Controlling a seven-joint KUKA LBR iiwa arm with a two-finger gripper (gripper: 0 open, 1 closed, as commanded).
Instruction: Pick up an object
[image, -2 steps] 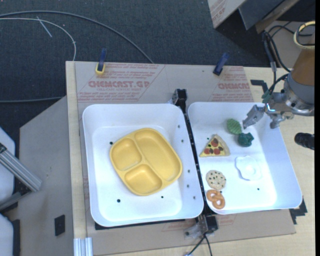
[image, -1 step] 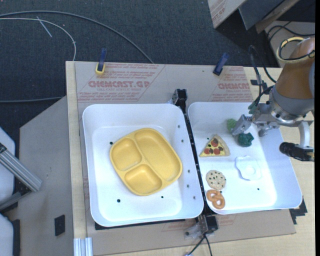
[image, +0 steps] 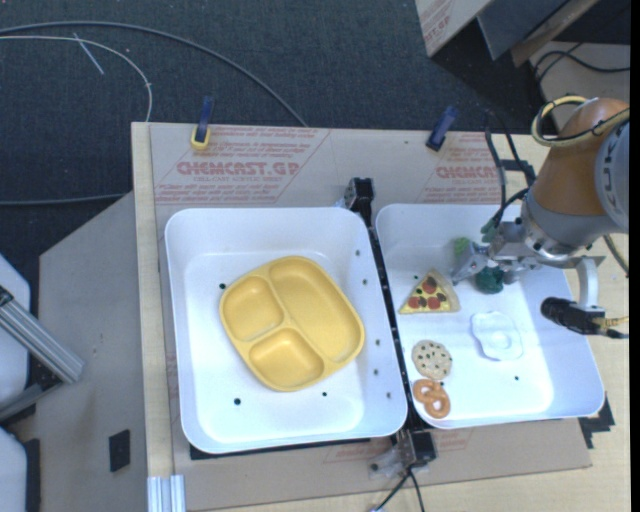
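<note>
We take the right bin (image: 560, 395) as our landmark, since the pickable items sit in it. Largest first: the left bin (image: 200, 300), touching its left wall, carries just a yellow divided plate (image: 290, 322), prob. a drop spot and not what's being reached for. The arm (image: 575, 170), grey w/ orange band, comes in over the landmark bin's far right corner and bends down so the wrist hangs above the bin's upper middle; we judge that pose as lined up for a top-down grab. The gripper (image: 487, 268) is low, right at a dark green object (image: 490, 280) near the bin's back wall, w/ a paler green bit just left of it. Whether the hand is spread, clenched or grasping, we can't tell: the wrist body hides that. Then the smaller pieces, all loose on the bin floor, spaced apart so each could be taken singly: a white flat piece (image: 496, 335) at the bin's centre, a pizza slice (image: 430, 296) towards its left wall, a cookie (image: 431, 358) nearer the front, and a pretzel (image: 434, 399) at the front-left corner. The likely target is the dark green object under the gripper; not yet lifted, as far as we see.
</note>
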